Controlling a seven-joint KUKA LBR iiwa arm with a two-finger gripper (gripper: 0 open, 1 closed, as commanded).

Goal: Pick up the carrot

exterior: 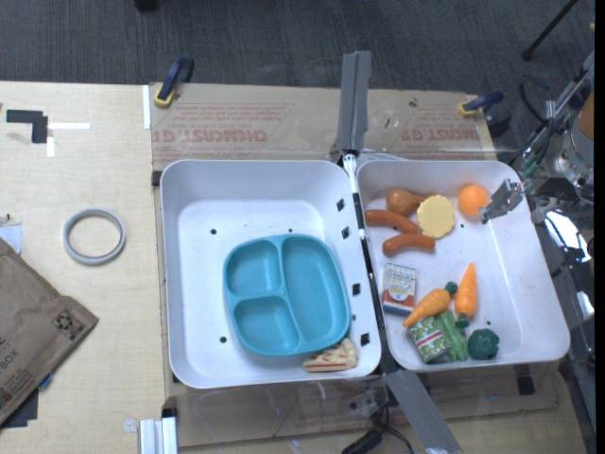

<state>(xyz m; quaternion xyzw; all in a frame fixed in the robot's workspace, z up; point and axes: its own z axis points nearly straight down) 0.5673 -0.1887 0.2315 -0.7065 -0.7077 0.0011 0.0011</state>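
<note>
Right bin (529, 282): carrot (427, 305) betw. box (400, 287), can (432, 339) & 2nd carrot (466, 288); hand (499, 202) state unclear.

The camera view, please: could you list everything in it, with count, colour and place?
bins: two, white, side by side on the bench
plate: one, teal, three compartments, left bin
pizza slice: one, tan, left bin's front edge
carrots: two, orange, right bin, front half
sausages: two, red-brown, right bin
orange: one, right bin's far side
yellow disc: one, beside the orange
pear: one, brown, right bin's far side
carton: one, white-red, right bin
can: one, right bin's front
broccoli: one, green, right bin's front
tape roll: one, grey, left on the bench
gripper: one, grey, over the right bin's far right
</note>
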